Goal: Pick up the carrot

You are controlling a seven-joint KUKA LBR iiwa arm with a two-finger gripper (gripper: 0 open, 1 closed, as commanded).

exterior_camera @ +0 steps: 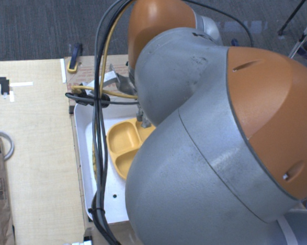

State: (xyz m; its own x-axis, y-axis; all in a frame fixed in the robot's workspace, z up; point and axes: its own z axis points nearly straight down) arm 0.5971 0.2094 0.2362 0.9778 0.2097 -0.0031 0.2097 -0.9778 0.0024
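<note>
A pale wooden bench (35, 154) fills the left side of the view, with dark grey carpet (42, 25) running along the top behind it. The grey arm (198, 158), with broad orange sections at its upper and right parts, looms very close to the camera and covers most of the right half, hiding much of what lies beneath. At its left edge a strip of a shallow white bin (88, 166) is visible, and inside it sits a yellow divided dish (122, 145), partly tucked under the arm. A bundle of black cables (97, 149) drops across the bin from the top of the arm down to the lower edge. A brown paper bag (0, 193) lies flat at the far left of the bench. Whether the gripper is apart or together cannot be told, and where the carrot lies cannot be told either.
</note>
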